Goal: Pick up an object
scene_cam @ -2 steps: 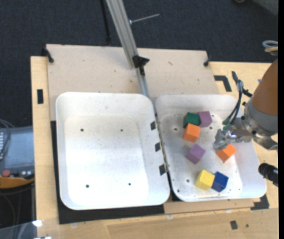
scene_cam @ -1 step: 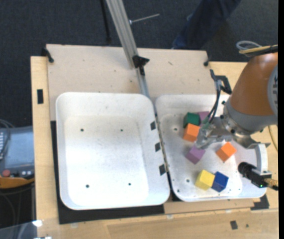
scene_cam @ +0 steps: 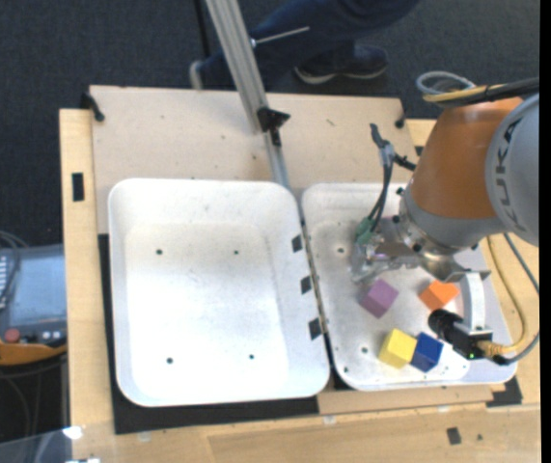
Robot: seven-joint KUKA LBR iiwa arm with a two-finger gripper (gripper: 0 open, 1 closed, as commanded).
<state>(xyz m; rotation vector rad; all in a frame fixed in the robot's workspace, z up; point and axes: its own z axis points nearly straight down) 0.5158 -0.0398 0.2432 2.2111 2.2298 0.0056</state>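
- The purple block [scene_cam: 379, 297] lies loose on the floor of the right bin [scene_cam: 328, 210], tilted a little off square, just below the end effector [scene_cam: 371, 258]. It is the nearest candidate for the pick.
- Three more pieces sit in the same bin: an orange block [scene_cam: 439, 294] to its right, and a yellow block [scene_cam: 399, 348] touching a blue block [scene_cam: 427, 352] toward the near rim. They are scattered rather than stacked, which suits a program trying one piece at a time.
- The left bin [scene_cam: 212, 292] sits beside it, their rims almost touching; it is likely the drop place.
- The arm [scene_cam: 468, 177] reaches in from the right and hangs over the far half of the right bin, its orange band above the wrist.
- The end effector points down near the purple block. The wrist and cables crowd the tips, so I cannot tell how wide it stands or whether it touches the block; nothing is seen gripped in it.
- Both bins rest on the tabletop [scene_cam: 179, 133], with a metal post [scene_cam: 241, 51] rising behind them.
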